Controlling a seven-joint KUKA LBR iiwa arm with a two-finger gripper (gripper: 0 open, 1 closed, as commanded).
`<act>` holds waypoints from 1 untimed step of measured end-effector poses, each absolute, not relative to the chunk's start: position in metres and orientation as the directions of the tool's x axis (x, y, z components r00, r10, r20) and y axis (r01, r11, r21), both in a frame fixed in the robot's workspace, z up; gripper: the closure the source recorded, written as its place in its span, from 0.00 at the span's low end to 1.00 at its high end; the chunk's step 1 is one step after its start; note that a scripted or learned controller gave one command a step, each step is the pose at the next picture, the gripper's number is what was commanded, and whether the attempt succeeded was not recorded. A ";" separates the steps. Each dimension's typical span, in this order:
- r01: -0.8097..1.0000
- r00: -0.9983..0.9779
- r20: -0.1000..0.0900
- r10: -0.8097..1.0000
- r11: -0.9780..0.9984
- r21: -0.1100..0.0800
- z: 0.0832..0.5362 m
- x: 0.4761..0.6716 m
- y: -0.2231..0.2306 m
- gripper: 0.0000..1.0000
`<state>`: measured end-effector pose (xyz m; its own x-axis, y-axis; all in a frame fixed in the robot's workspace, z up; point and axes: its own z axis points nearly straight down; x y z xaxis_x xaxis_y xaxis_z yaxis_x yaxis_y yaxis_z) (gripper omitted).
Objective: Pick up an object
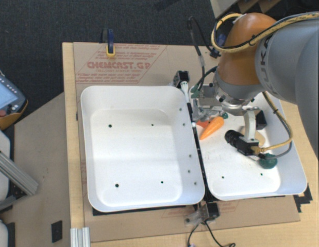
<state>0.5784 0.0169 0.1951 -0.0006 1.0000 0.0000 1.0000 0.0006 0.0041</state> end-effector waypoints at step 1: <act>1.000 -0.005 0.002 1.000 0.005 0.006 0.306 0.533 0.059 1.00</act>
